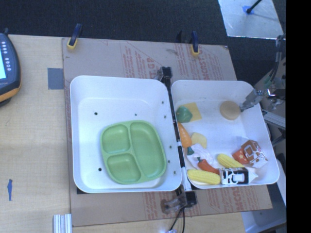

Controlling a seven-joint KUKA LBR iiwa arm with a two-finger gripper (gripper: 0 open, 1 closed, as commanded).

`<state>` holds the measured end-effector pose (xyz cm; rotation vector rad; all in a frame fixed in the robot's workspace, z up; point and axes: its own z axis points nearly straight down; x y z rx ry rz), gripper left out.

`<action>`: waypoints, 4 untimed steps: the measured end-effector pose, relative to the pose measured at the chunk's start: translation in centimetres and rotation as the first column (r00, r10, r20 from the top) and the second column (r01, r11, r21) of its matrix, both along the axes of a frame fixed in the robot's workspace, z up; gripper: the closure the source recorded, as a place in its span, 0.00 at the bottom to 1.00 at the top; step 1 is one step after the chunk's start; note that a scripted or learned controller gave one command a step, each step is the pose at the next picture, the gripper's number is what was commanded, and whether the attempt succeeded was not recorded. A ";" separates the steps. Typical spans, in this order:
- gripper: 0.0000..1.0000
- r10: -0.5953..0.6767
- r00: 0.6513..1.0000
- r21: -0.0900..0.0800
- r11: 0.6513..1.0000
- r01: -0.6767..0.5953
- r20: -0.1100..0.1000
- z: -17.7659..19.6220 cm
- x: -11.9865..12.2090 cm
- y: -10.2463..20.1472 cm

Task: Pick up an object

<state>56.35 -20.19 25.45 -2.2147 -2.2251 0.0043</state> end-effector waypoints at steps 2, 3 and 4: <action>0.00 0.003 1.000 -0.002 1.000 -0.003 0.004 -16.5 8.5 -1.0; 0.00 0.002 1.000 0.000 1.000 -0.002 0.003 -16.2 9.3 -1.0; 0.00 0.002 1.000 0.001 1.000 -0.002 0.000 -16.2 9.3 -0.5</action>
